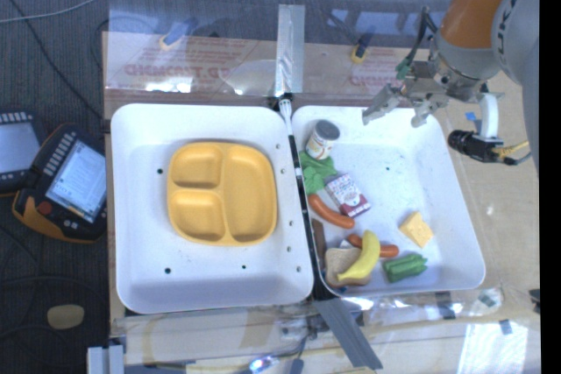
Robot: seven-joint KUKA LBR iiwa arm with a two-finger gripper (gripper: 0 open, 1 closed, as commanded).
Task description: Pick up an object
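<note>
A dark grey carpet is lying beneath the table [491, 188], which is carrying two shallow white bins side by side. The left bin [140, 215] is holding a yellow divided tray [223, 192] near its centre. The right bin [456, 215] is holding the loose objects: a small round jar [322, 137] is lying at the upper left, a green item [314, 168] is sitting just below it, and a red-and-white packet [347, 194] is resting beside that. An orange sausage [330, 211] is lying aslant near the dividing wall. Toward the lower edge, a banana [363, 257] is lying against a slice of bread [340, 258], with a green pepper [404, 266] just beside it and a yellow block [417, 229] a little apart. The grey arm [486, 4] with its orange band is reaching in from the right, and the end effector [405, 103] is hovering over the upper rim of the right bin, apart from every object. Its fingers [379, 108] are standing spread apart, gripping nothing. A handheld controller [63, 181] is lying on the carpet to the left.
</note>
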